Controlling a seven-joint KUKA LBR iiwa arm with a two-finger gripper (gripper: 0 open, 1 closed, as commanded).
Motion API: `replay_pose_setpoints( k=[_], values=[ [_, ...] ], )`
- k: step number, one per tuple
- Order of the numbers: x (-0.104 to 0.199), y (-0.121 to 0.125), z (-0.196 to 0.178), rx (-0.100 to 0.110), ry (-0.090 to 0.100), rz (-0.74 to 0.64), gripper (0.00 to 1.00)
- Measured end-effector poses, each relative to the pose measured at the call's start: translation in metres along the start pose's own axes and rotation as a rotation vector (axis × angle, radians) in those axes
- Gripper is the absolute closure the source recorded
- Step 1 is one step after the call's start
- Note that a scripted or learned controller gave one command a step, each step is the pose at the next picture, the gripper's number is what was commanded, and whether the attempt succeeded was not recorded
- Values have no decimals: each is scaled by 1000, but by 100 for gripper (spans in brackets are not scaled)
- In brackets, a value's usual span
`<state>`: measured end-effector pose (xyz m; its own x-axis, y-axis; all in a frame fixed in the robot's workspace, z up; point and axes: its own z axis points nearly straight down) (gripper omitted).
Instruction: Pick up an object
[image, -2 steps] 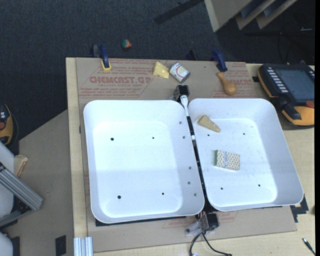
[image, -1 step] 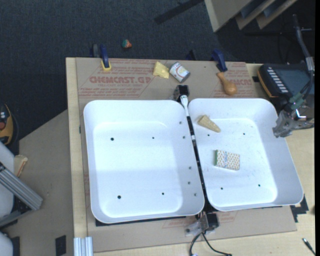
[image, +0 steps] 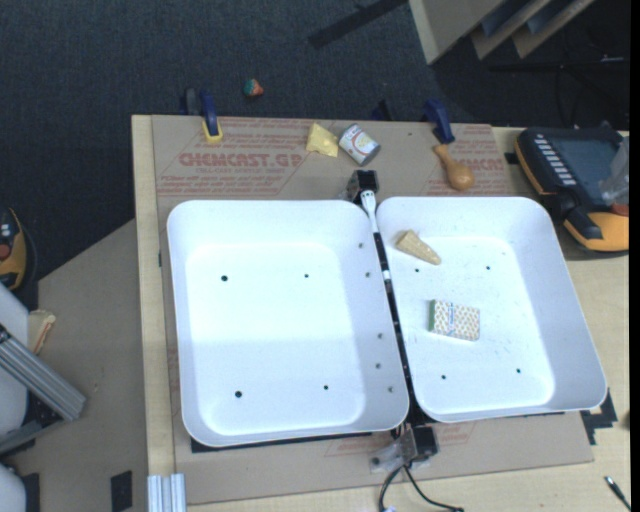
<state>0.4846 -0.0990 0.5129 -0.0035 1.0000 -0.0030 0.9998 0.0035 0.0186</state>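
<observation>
Nothing is getting lifted yet: you're looking at a wedge (image: 417, 247) and a patterned block (image: 455, 320) lying loose in the right bin (image: 560, 300); jaw state, can't tell.

The black and orange handheld controller (image: 580, 190) at the right is cut off by the picture's edge, and its buttons are too small to read. A small green and orange object (image: 254, 88) on the dark floor is too tiny to identify. The printed pattern on the small rectangular packet (image: 456, 320) in the right white bin (image: 560, 290) is blurred.
</observation>
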Motion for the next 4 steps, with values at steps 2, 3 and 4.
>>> replay_pose_setpoints(
  k=[2, 3, 4],
  values=[
    [215, -2, -27, 9, 7, -5, 100],
    [70, -5, -23, 19, 0, 19, 100],
    [190, -6, 44, 28, 4, -9, 100]
  ],
)
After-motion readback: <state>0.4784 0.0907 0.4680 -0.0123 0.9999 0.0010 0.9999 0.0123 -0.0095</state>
